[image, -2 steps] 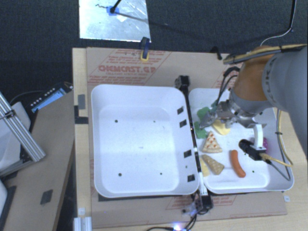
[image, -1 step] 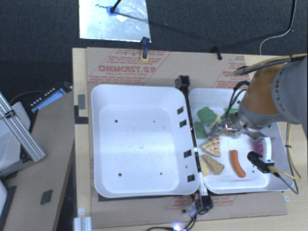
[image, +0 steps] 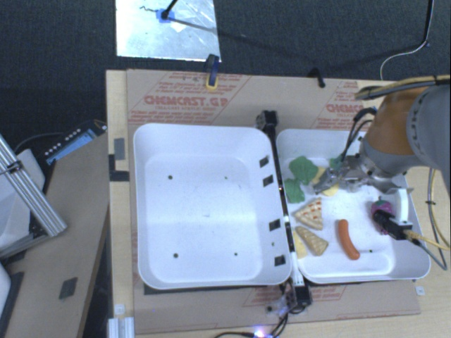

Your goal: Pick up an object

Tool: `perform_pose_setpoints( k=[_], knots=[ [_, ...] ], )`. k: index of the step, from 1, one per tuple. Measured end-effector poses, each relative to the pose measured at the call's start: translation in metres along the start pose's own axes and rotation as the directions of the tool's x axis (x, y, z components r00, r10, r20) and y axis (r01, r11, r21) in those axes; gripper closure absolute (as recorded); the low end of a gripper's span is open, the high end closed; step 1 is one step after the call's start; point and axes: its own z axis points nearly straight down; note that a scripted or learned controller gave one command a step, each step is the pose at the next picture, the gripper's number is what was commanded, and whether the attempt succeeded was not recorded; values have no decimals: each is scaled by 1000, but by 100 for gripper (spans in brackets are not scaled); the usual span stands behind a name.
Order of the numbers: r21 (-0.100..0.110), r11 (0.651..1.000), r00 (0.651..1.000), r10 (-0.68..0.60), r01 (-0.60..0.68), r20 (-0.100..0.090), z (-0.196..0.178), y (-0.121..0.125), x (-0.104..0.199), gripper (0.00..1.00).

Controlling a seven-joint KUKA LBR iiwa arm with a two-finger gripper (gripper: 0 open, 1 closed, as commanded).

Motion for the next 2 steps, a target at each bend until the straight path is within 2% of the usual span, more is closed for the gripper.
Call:
perform_pose_setpoints(
  k=[1, 2],
  knots=[
    [-4, 1000, 1000, -4, 4, 2, -1, 41, -15, 0],
    [-9, 1000, 1000, -6, 6, 1, -14, 42, -14, 100]
  ],
)
